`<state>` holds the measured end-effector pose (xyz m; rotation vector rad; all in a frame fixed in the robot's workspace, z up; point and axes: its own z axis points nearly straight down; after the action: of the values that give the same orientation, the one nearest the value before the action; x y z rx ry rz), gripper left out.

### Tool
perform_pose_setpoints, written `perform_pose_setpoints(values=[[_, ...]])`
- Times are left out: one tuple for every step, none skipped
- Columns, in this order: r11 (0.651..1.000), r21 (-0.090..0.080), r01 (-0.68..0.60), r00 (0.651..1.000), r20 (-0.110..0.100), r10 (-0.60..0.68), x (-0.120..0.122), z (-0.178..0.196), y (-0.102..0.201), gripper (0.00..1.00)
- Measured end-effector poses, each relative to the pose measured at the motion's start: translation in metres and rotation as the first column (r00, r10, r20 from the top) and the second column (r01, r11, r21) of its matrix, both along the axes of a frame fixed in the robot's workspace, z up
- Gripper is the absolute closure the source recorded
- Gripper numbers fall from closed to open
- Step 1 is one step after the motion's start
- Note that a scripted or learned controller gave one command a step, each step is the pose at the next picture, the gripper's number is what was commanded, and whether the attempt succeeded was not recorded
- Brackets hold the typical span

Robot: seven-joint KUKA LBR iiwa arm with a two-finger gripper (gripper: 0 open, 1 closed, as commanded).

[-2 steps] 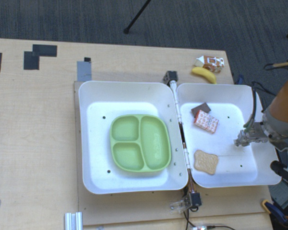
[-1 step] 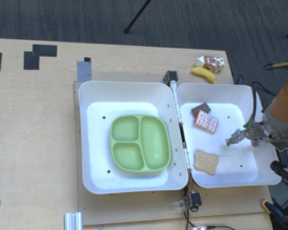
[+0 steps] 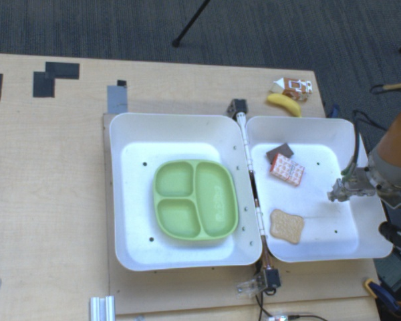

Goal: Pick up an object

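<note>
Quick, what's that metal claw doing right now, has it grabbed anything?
Gripper: over the right white bin, open or closed cannot be told.

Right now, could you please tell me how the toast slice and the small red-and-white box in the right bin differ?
The toast slice is tan and plain with rounded corners; the red-and-white box is patterned and sharp-cornered. The toast lies toward the bin's near edge, apart from other items; the box lies farther back, against a small dark block. Both lie flat in the right bin.

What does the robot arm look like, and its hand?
The arm is bulky and rounded, with an orange band showing above a grey wrist section. The hand is small, grey and metallic, with dark parts. A thin dark cable curves down beside it.
</note>
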<state>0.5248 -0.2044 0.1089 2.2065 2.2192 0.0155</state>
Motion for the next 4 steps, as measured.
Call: perform_pose_setpoints(values=[[1.000,0.000,-0.001,1.000,0.000,0.001,0.000,0.000,0.000,0.00],[1.000,-0.001,0.003,1.000,-0.007,-0.003,-0.034,-0.022,0.044,0.00],[1.000,-0.002,0.002,1.000,-0.001,-0.002,-0.032,-0.011,0.044,1.00],[1.000,-0.002,0.002,1.000,-0.002,-0.002,-0.032,-0.011,0.044,0.00]])
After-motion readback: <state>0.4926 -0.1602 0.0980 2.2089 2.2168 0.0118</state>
